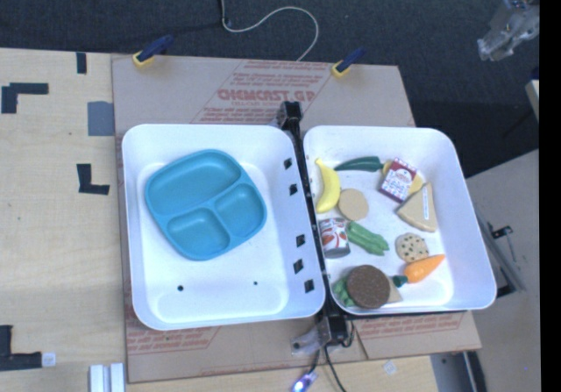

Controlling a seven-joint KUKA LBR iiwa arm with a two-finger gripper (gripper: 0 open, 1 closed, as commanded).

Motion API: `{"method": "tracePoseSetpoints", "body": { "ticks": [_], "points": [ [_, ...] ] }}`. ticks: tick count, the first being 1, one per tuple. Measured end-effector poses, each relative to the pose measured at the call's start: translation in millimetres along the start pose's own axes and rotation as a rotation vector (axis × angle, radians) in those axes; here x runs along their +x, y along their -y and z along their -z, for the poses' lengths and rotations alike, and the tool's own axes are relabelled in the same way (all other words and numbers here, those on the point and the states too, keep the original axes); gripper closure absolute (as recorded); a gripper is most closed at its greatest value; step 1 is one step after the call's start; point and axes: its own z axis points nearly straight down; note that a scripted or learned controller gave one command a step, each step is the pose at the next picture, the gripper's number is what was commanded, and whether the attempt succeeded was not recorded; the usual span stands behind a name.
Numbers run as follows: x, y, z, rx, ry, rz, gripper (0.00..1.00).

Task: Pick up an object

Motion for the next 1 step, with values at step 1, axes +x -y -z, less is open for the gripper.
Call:
{"method": "tracePoseSetpoints", "body": {
  "ticks": [1],
  "points": [
    [0.4,-0.5,10.0,0.0,0.001,0.0,1.0]
  ]
}}
